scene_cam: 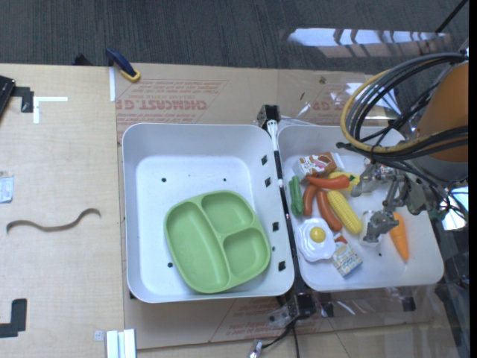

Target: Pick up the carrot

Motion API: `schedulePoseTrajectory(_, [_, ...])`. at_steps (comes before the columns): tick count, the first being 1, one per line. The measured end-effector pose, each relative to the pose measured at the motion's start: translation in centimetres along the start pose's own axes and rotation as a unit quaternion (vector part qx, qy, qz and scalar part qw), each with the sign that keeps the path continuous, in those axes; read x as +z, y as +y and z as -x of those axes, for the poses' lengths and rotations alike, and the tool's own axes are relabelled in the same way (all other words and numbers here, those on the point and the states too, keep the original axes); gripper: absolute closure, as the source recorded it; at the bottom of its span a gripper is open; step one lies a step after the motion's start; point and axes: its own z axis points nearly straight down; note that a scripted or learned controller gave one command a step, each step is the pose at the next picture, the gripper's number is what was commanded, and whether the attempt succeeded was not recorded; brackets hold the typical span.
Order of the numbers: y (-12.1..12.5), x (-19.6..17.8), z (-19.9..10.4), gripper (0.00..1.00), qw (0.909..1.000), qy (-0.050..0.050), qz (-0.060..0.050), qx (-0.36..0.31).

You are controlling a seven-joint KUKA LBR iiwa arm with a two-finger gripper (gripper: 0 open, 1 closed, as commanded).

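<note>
The carrot (400, 237) is lying on the floor of the right bin (417, 274), near that bin's right wall, just to the right of the claw (376, 224) and about level with its tip. Its long axis is running roughly up and down in the camera view, slightly tilted, with the narrower end pointing toward the bin's near edge. It looks close to touching the claw's metal end, or just beside it; I cannot tell which. It is not sitting between the fingers, so no grasp is being claimed here.

Whether the claw's fingers are spread or closed: cannot tell, since cables and the wrist housing are crowding the view there.

Working outward, on the far side of the claw from the carrot, a corn cob (343, 211) is lying just beside it. Beyond that are red sausage-like pieces (328, 180), a green pod (296, 197) and a fried egg (317, 239). A small packet (346, 259) is sitting below and left of the claw. The left bin (141, 155) is carrying a green divided plate (217, 239), well apart from the claw.

Judgement: the move in hand is turning on a small sideways shift to the right, so the fingers are straddling the carrot across its narrow width. Risk: nudging it against the wall.
</note>
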Motion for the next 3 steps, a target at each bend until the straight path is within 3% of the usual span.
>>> schedulePoseTrajectory(1, [-7.7,5.0,0.8,0.0,1.0,0.0,0.0,0.004])
schedulePoseTrajectory(2, [-10.5,12.6,3.7,0.0,0.9995,-0.001,0.0,-0.031])
schedulePoseTrajectory(3, [-10.3,11.5,3.9,1.0,0.9994,-0.004,-0.001,-0.033])
